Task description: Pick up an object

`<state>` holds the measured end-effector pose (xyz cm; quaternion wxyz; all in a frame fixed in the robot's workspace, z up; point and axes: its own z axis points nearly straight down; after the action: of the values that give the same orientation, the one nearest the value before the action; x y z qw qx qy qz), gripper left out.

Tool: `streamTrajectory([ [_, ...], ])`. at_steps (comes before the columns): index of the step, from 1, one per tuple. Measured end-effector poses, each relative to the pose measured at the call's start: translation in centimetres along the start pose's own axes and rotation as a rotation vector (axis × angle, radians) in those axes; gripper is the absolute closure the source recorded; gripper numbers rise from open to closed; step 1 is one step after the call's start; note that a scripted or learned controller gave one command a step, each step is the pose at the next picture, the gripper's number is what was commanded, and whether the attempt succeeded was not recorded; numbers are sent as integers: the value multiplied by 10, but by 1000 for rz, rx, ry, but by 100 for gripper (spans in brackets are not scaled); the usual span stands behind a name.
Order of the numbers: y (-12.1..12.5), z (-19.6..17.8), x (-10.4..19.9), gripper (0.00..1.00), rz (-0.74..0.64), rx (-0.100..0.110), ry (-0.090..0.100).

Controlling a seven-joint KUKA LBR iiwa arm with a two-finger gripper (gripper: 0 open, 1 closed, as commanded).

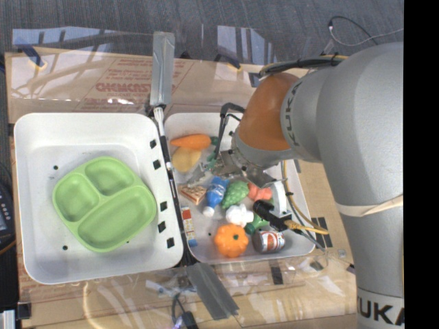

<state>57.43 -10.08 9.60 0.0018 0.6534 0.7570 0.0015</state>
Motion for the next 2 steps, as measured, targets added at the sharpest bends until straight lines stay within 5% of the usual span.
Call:
streamTrajectory([
  [1, -52, -1, -14, 0, 107, -6, 0],
  [2, -50, -12, -13, 100, 101, -8, 1],
])
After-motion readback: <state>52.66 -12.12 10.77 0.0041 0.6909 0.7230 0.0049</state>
